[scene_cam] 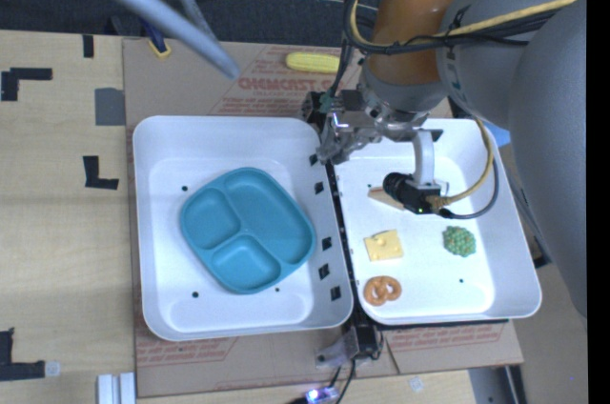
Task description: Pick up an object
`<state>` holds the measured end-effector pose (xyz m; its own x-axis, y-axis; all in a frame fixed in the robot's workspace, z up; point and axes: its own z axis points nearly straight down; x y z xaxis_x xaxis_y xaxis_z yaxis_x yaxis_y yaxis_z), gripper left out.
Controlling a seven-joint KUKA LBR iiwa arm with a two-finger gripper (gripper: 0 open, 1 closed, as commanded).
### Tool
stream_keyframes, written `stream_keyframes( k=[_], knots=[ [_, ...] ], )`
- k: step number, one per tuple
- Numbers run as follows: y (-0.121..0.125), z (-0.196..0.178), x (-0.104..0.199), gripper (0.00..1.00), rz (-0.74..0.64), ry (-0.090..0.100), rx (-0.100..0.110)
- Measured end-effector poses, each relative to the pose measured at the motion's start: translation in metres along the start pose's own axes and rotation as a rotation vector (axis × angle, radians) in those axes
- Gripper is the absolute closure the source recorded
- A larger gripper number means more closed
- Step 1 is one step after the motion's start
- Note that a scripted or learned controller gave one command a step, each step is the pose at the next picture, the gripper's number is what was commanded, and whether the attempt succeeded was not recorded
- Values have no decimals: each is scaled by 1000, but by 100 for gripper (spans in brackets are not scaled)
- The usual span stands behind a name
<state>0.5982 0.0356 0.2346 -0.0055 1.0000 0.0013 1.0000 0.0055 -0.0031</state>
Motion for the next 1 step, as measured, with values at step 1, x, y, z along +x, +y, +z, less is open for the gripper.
stream_keyframes(
  k=[1],
  knots=[
    [-26,5,53,100,-1,0,1]
  ],
)
